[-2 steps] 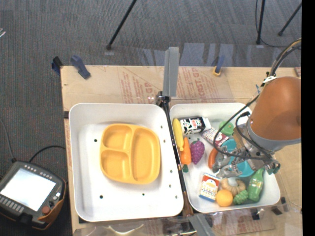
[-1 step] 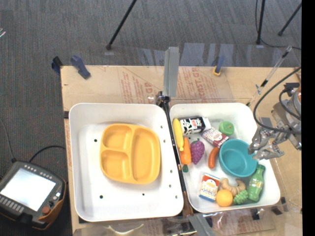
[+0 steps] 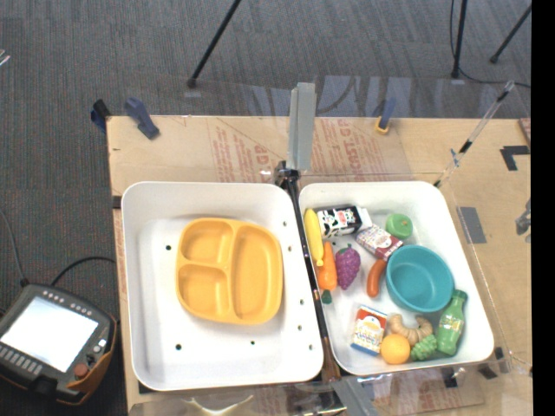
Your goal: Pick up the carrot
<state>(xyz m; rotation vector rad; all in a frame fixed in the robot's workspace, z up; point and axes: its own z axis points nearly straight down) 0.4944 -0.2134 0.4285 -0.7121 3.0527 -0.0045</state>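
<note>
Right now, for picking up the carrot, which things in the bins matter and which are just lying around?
For the job:
carrot, at the left wall of the right bin

Just lying about:
yellow plate in the left bin
teal bowl
grapes
banana
milk carton
sausage
orange
green bottle

Both bins white. Divided tray yellow-orange, carrot orange with green tip, grapes purple, bowl teal, bottle green, milk carton black-and-white cow print, banana yellow.
</note>
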